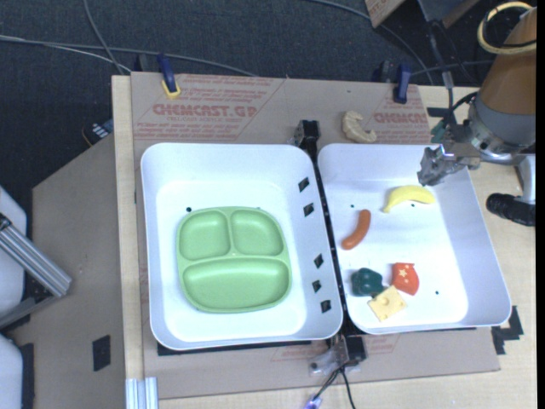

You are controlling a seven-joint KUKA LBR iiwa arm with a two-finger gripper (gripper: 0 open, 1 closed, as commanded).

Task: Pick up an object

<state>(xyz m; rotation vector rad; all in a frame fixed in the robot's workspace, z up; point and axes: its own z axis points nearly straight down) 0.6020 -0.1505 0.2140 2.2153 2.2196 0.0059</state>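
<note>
The right bin (477,254) holds a yellow banana (408,197), an orange-red sausage (357,228), a dark green lump (367,280), a red piece (406,278) and a yellow cheese wedge (387,303). My gripper (434,170) hangs over the bin's far right part, just above and right of the banana. Nothing shows between its fingers. The arm comes in from the right edge.
The left bin (162,254) holds a green divided tray (232,258). A tan scrap (358,127) lies on the cardboard behind the bins. Two clamps (169,79) hold the board's far edge. Cables run across the dark floor behind.
</note>
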